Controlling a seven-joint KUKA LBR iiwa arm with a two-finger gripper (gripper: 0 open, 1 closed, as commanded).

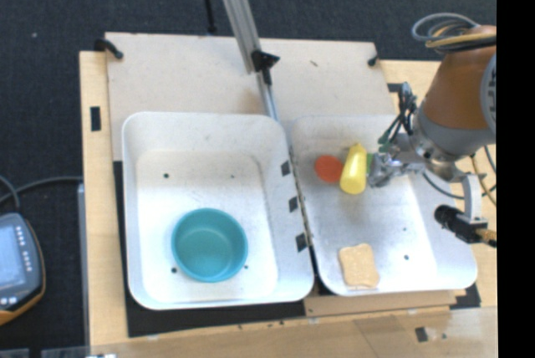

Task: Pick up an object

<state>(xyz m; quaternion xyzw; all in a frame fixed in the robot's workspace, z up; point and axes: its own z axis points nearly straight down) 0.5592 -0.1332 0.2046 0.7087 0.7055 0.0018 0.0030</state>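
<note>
The pincer (378, 170) hung low over the right bin (435, 264), at the end of the grey arm (458, 109) with its orange band, which reached in from the right side of the table (192, 68). It sat just beside the yellow object (354, 169), on that object's right, and whether it was clenched or released could not be told from this slanted view, nor whether it touched the yellow object.

The yellow object, oblong and standing roughly upright on the bin floor, served as the landmark. Touching or nearly touching its left side lay a small red-orange round object (328, 168). Well below the yellow object, near the front rim of the same bin, lay a flat tan piece shaped like a slice of bread (359, 265). Far to the yellow object's lower left, across the divide between bins, a teal bowl (209, 244) sat open side up in the left bin (167, 135), toward that bin's front. Above and to the left of the yellow object, a slanted metal rail (236, 5) rose from the back of the table, its foot ending near the gap between the two bins.
</note>
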